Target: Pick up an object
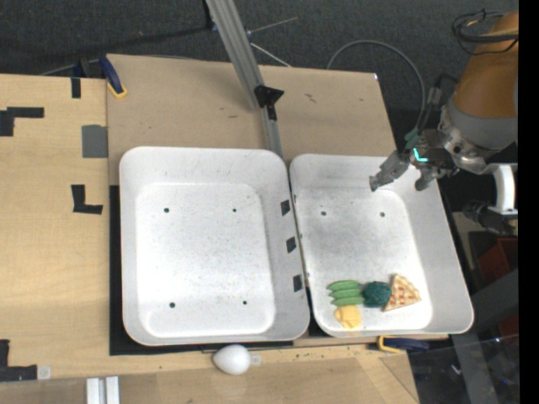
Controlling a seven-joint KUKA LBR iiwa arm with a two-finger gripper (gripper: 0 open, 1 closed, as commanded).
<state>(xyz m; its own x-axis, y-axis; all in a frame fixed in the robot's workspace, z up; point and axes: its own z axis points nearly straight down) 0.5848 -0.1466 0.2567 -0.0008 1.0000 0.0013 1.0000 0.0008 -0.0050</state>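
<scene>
Gripper (402,175) hangs fingers spread and empty over the right bin's (438,225) far right corner. We're at the approach. The toys — green pod (344,290), broccoli (376,293), pizza slice (403,293) — huddle by its near edge; next comes a reach there and descent.

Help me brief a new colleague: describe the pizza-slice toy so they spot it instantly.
Look in the right-hand shallow white bin, at its near corner, where small toys cluster. The orange triangular pizza-slice toy is rightmost, beside a dark green round toy; it alone is triangular and speckled.
</scene>
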